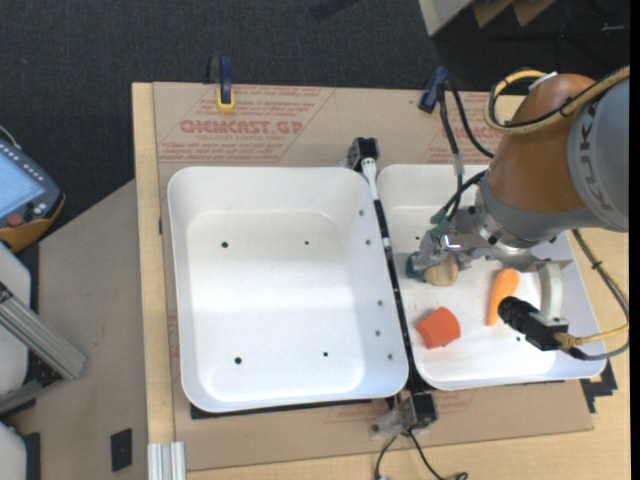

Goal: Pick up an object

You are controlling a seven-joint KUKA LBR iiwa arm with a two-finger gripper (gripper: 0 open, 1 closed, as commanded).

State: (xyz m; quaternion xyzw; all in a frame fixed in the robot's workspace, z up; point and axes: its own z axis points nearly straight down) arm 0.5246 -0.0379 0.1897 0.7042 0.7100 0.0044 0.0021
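Here the gripper point(432, 259) sits low in the right bin point(480, 368), touching a small tan ball point(441, 273); whether its fingers are apart or together cannot be told. An orange block point(437, 327) and carrot point(502, 294) lie nearby.

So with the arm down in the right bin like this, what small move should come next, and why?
Probably a short straight lift to test the grasp. The gripper sits low in the right white bin, right at the small beige rounded object, but the view doesn't settle whether that object is held. The orange-red block and orange carrot-shaped piece lie apart nearby, so rising looks unobstructed.
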